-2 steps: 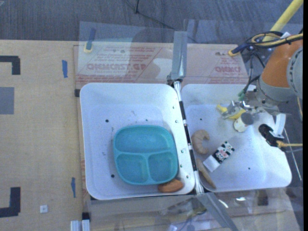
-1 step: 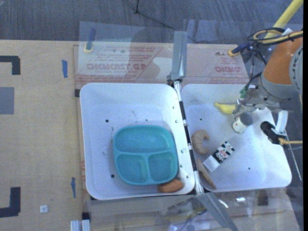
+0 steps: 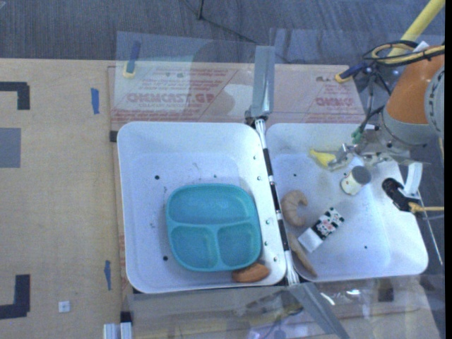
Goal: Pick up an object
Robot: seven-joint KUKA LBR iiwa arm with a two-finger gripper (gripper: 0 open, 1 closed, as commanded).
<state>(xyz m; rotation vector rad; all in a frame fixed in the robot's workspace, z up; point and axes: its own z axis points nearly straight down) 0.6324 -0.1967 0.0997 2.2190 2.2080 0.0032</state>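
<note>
Gripper (image 3: 359,162), fingers' state unclear, hovers near the right bin's (image 3: 395,260) back edge; descend squarely over the yellow piece (image 3: 323,158).

Two shallow white bins were set side by side on a pale wooden bench (image 3: 56,210). The left bin (image 3: 138,147) and the right bin (image 3: 395,249) were divided by a narrow metal strip (image 3: 263,83) that ran up past their far edges. Behind the bins, a clear plastic sheet with red lettering (image 3: 169,94) was laid flat on the bench. Pieces of blue tape (image 3: 94,100) were stuck to the wood beside the left bin, and black angular markings (image 3: 18,94) were printed near the bench's left edge. A grey carpeted floor (image 3: 85,13) was seen beyond the bench, with a thin dark cable (image 3: 205,9) lying across it.
</note>
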